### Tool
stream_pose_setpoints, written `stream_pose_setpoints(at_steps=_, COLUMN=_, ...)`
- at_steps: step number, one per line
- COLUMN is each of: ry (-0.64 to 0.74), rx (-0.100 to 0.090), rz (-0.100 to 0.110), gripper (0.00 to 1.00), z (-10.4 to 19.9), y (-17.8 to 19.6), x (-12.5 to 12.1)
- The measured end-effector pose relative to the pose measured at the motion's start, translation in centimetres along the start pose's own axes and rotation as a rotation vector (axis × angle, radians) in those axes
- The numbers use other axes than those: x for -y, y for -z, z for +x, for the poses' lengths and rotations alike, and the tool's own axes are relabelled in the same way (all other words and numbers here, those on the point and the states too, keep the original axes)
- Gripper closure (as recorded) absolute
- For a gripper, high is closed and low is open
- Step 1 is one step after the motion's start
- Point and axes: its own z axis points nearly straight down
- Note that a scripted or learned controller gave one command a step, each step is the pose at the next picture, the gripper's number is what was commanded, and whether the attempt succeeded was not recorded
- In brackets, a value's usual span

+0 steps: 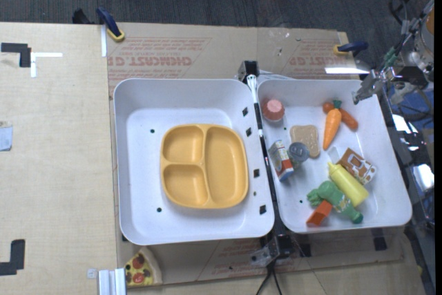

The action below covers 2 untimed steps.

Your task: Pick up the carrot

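Toward the right bin's (394, 169) far right corner lies the carrot (332, 128), long axis running from its green top at the far side down toward the near edge, slightly leftward. Just beside it rests a sausage (349, 121).

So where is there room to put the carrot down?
The left bin has bare white floor all around the yellow divided plate, widest along its left wall. The right bin is crowded: carrot, bread slice, can, yellow bottle. A small patch lies near its front-left corner.
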Motion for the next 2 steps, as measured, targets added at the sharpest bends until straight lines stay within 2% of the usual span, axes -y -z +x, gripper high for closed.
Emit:
stream_pose_setpoints(at_steps=1, ry=0.044, rx=-0.001, rz=0.002, gripper=0.00, z=1.2, y=-14.4, x=-3.1)
stream_pose_setpoints(at_steps=2, ry=-0.024, rx=-0.003, rz=-0.003, gripper=0.00, z=0.8, y=-17.5, x=-4.0)
